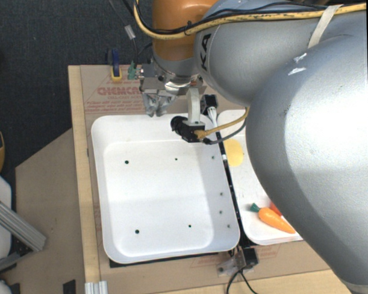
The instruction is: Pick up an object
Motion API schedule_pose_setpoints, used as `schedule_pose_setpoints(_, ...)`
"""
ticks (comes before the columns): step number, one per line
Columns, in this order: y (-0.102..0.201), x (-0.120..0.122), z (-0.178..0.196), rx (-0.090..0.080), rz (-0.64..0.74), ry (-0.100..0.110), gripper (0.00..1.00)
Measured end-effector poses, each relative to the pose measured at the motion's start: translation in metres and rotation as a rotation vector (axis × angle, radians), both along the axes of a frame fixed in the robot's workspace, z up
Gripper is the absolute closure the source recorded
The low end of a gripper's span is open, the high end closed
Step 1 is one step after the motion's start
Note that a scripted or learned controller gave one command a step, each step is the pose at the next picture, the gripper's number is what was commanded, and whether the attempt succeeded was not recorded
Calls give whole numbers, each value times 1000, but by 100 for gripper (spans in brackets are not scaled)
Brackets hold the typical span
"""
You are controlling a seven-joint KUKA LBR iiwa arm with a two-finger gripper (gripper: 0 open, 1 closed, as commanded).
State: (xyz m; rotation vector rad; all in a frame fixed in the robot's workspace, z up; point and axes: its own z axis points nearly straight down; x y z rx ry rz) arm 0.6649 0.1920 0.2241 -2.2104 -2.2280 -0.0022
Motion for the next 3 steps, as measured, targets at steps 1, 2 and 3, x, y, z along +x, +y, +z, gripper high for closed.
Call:
schedule_pose_setpoints(1,-21,2,46,-2,-9,-8,100)
schedule_pose_setpoints(2,-2,-2,29,-4,-6,2,100)
schedule_pose_setpoints(3,-106,2,59,-7,-17,-5,100)
